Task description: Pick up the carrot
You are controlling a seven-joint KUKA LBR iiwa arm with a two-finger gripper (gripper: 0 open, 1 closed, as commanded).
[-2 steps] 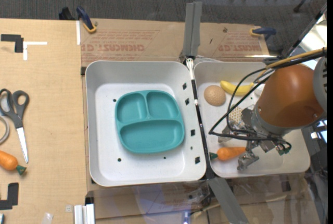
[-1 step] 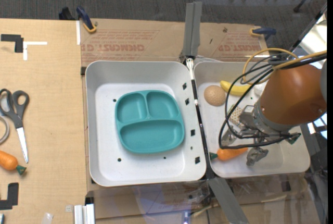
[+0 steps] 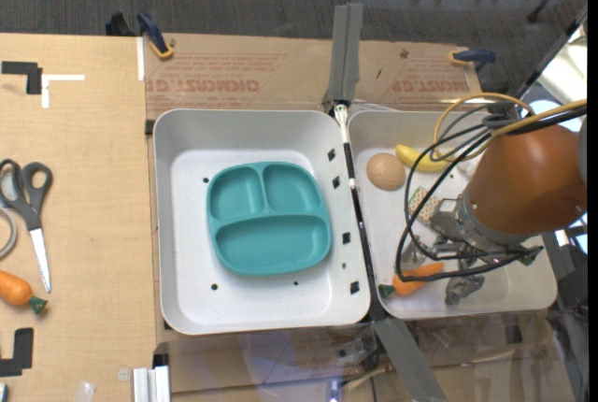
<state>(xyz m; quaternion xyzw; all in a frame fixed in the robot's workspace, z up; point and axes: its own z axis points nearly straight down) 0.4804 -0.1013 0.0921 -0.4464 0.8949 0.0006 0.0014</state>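
The carrot [image 3: 418, 277] is found lying in the right bin [image 3: 533, 299], near its front left corner. The pincer [image 3: 464, 283] is positioned just beside the carrot; whether it is apart or together cannot be told.

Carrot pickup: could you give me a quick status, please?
Pincer low in right white bin. Small orange carrot beside it, on bin floor. Black cables crowd the spot.
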